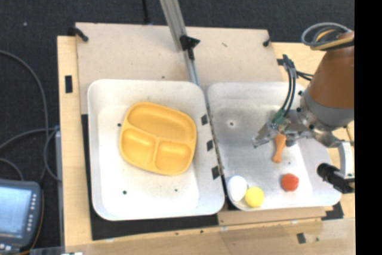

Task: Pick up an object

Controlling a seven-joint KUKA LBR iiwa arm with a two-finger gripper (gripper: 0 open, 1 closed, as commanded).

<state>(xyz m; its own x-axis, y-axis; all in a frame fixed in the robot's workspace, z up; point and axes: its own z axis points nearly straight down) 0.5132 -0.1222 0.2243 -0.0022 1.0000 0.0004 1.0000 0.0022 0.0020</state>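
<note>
Right-hand bin [239, 106] — contents and tooling, as they lie.

Item 1: gripper [273, 137], on the grey-and-orange arm [334, 83] reaching in from the right. It hangs over the middle of this bin. Fingers: whether spread or closed cannot be told; the metal parts blur together at the tip.

Item 2: orange carrot-shaped piece [278, 148], elongated. Its upper end sits right at the gripper's tip, touching it or just under it; its lower end points down toward the near rim. Long axis runs roughly upright in the camera view, tilted only slightly. Whether it is between the fingers or merely lying beneath them on the bin floor cannot be settled. Judgement: this is the candidate object, being nearest the tool by far.

Item 3: small red object [290, 182], rounded, below and slightly right of the carrot piece, apart from it.

Item 4: yellow ball [255, 196], at the near rim, touching or just beside item 5.

Item 5: white egg-like object [237, 187], at the near-left corner.

Left-hand bin [104, 128] — one yellow divided plate [158, 138], three compartments, well apart from the arm.

Governing relation: the carrot piece extends from the tip toward the near edge — a grasp would likely need the fingers to close across that axis, not along it.
</note>
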